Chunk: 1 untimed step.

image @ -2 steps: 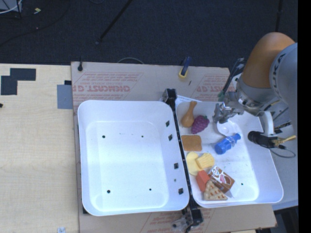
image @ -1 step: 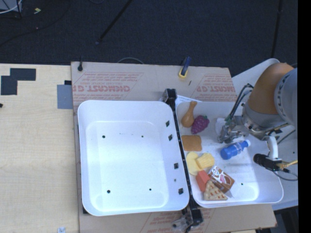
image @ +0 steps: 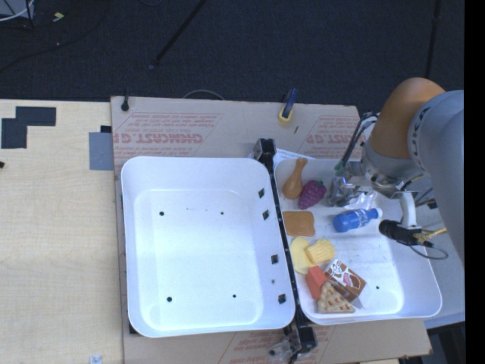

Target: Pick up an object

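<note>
A: Gripper (image: 347,192) is being seen low in the right bin (image: 424,298), above the blue bottle (image: 355,219); its grip cannot be told.

B: Bottle is being judged light, stiff, slippery; the mid-body is being favoured. Purple grapes (image: 311,194), drumstick (image: 295,179), toast (image: 298,223), waffle (image: 333,300) are being held alongside. Nothing is being noted in the left bin (image: 197,241).

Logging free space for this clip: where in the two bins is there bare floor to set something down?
The left bin offers bare floor wall to wall. In the right bin, free floor lies between the blue bottle and the near right corner. Its left side is crowded: drumstick, grapes, toast, waffle. The gripper hangs beside the grapes.
</note>
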### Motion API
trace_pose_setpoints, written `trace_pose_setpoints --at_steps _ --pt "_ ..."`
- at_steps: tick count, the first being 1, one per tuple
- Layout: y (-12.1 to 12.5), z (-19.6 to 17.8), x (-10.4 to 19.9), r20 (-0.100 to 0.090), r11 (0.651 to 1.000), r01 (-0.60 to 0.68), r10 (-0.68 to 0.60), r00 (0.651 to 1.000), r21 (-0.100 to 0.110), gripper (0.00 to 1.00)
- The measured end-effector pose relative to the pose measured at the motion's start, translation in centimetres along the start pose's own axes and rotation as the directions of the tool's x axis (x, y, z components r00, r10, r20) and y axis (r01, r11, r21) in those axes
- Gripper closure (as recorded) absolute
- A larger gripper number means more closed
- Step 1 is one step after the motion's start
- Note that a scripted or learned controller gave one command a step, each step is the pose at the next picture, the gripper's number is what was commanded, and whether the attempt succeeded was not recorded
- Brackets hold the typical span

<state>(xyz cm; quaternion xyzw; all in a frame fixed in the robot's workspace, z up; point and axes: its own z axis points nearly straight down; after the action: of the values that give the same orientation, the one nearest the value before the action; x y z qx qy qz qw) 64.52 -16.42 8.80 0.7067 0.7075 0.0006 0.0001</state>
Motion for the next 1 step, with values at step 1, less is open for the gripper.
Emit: trace_pose_setpoints --at_steps 1 --pt "-0.17 0.05 1.06 -0.001 1.0 -0.001 0.001 1.0 0.003 1.0"
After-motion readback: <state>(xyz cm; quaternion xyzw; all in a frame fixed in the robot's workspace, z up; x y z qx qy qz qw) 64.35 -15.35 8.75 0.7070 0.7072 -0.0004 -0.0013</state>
